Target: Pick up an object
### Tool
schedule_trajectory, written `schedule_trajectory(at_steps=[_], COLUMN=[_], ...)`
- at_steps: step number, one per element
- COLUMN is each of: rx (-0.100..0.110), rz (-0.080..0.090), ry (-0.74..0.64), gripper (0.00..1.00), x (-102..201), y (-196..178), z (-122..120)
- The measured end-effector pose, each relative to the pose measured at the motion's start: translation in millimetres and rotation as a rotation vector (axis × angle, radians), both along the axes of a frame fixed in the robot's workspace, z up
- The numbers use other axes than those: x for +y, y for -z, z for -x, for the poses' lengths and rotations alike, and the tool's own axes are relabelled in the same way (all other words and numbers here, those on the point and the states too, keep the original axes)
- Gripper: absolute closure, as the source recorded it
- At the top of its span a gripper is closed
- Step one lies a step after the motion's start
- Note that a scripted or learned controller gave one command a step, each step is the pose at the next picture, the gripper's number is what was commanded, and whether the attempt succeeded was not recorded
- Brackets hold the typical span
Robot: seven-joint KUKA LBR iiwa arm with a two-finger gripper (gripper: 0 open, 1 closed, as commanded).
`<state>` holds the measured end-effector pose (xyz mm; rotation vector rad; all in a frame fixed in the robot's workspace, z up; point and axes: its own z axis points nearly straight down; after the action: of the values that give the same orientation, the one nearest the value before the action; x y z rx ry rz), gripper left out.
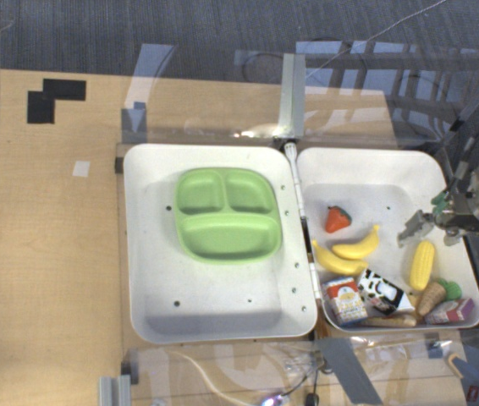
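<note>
My gripper hangs over the right side of the right bin, with its fingers spread open and nothing between them. A yellow corn cob lies just below it in the view. To the left of the gripper are a red strawberry and two yellow bananas. A black-and-white carton, a small red-and-white box, a brown cone, a green piece and a pink packet crowd the bin's front edge.
The left bin holds a green divided plate near its middle. A metal divider runs between the two bins. The arm comes in from the right edge, above the right bin's wall.
</note>
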<state>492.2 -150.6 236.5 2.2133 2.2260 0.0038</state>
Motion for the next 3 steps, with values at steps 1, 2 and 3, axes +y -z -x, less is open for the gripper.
schedule_trajectory(at_steps=[1,2,3], rx=[-0.017,-0.015,-0.018], rz=[0.002,0.001,0.002], ry=[0.104,0.087,0.028], gripper=[0.0,0.0,0.0], x=[45,58,56], y=[145,145,144], z=[-17,-73,-23])
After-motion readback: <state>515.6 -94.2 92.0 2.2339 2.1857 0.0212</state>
